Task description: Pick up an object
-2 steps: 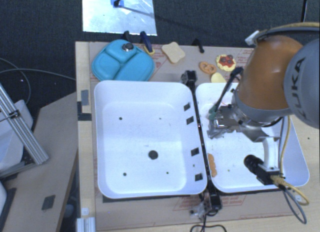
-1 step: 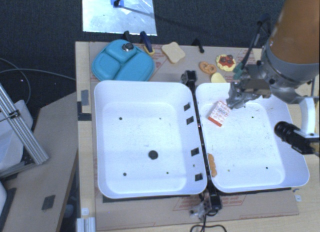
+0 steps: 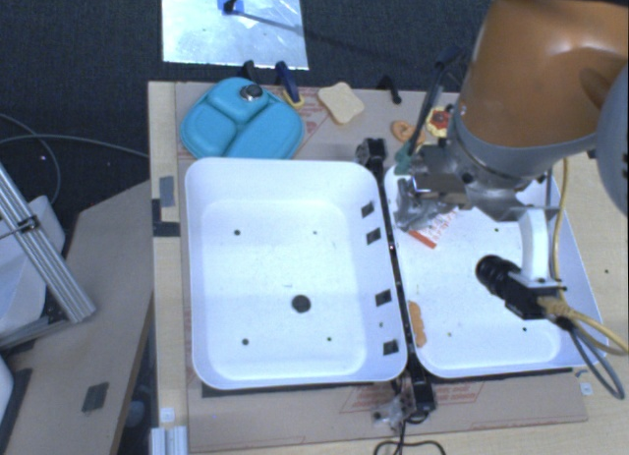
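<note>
My gripper (image 3: 414,209) hangs under the big orange and grey wrist, low over the left part of the right bin (image 3: 491,345). Right beneath it lies a small red-orange piece (image 3: 424,238) on the bin floor. A slim tan-orange object (image 3: 416,323) rests along the right bin's left wall, nearer the front. In the left bin (image 3: 211,247) a small dark round object (image 3: 301,304) sits near the middle of the floor. The arm's body hides the back of the right bin.
Behind the bins lie a blue divided dish (image 3: 241,121), a toast-shaped piece (image 3: 341,102) and small orange and red items (image 3: 404,131). A black cylinder (image 3: 506,284) with yellow cables juts from the arm over the right bin. The divider (image 3: 390,266) separates the bins.
</note>
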Available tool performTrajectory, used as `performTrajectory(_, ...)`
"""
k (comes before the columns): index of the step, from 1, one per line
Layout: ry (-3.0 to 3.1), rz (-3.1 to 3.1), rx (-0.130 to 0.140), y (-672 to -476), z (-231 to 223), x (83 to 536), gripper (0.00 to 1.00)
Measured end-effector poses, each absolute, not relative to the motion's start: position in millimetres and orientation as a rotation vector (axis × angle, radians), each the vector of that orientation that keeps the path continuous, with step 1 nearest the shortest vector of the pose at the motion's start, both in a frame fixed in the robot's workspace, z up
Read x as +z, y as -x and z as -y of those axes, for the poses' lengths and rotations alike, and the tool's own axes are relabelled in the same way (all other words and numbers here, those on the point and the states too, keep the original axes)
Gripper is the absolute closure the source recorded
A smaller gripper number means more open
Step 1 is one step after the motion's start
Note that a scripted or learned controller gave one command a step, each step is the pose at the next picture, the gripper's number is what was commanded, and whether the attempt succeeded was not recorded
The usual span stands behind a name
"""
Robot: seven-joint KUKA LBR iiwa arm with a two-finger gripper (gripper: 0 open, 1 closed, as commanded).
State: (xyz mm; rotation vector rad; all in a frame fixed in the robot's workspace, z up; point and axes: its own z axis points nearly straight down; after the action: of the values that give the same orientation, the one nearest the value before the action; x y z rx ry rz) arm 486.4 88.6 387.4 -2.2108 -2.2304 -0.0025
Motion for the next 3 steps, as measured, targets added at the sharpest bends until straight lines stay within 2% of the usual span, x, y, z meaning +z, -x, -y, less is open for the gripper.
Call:
performTrajectory(1, 2.217, 2.228, -0.003, -486.8, -85.4, 388.5, 0.00)
performTrajectory(2, 2.227, 2.222, -0.006, -487.3, -43.4, 404.0, 0.00)
performTrajectory(3, 2.217, 2.233, -0.010, -488.0, -46.1, 414.4, 1.00)
